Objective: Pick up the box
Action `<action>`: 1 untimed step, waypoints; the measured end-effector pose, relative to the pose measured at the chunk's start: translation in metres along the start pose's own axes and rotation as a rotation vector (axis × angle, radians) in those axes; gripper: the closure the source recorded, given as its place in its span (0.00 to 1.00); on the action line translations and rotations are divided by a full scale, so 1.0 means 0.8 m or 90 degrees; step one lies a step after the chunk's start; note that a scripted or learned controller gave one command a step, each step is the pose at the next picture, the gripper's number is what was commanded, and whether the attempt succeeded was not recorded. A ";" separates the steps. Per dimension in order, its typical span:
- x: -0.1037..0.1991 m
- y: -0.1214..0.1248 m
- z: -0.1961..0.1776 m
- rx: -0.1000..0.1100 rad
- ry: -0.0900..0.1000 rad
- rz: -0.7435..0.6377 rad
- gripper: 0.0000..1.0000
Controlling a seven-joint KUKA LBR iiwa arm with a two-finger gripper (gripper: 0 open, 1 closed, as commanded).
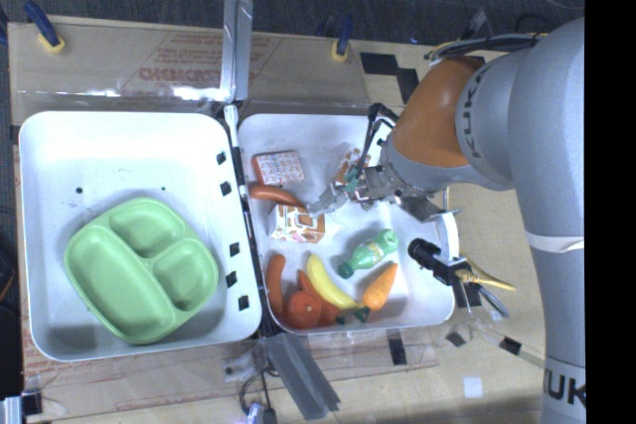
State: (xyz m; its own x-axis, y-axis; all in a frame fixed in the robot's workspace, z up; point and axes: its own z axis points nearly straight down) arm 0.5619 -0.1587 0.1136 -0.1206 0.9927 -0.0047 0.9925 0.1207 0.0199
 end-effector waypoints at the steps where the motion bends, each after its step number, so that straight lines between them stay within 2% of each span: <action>1: 0.064 0.051 0.028 0.014 0.002 0.075 0.00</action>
